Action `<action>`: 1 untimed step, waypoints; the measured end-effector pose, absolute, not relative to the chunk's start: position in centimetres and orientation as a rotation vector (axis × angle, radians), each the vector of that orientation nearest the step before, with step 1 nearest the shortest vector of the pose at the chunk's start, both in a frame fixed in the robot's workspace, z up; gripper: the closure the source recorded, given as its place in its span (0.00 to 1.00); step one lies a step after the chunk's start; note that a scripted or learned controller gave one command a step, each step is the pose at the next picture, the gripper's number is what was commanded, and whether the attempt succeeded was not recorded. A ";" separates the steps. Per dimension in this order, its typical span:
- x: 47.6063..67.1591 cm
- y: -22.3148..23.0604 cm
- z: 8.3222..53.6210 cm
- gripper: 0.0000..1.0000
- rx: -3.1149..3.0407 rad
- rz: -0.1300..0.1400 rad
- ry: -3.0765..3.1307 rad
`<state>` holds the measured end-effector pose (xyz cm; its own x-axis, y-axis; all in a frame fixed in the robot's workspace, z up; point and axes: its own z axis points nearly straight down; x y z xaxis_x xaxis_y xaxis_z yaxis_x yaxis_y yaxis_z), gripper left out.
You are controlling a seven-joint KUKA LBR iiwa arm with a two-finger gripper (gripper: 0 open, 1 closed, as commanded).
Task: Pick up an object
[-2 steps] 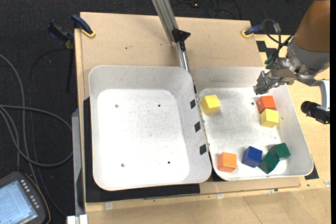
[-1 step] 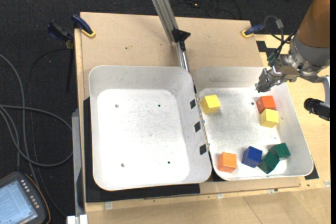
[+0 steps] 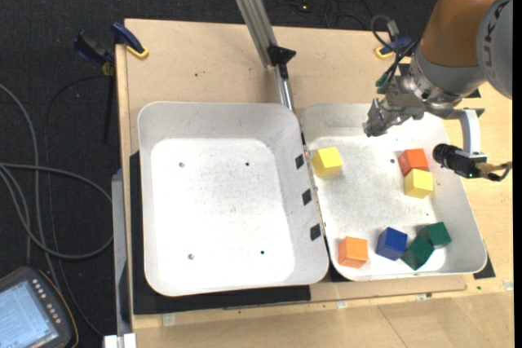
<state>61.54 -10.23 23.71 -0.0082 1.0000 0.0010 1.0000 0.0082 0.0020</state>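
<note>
Approach step: your fingers hang over the right bin, spread can't tell. Yellow cube sits below-left; drop onto it.

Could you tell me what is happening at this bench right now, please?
A grey and orange arm reaches in from the right, its tool hanging over the back of the right bin, not holding any block. Nearest it is a yellow block. An orange block and another yellow one sit further right, with orange, blue and green blocks along the front.
</note>
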 end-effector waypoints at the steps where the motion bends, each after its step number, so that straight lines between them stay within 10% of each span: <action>1: 62.6 -4.9 24.7 1.00 2.211 0.004 2.230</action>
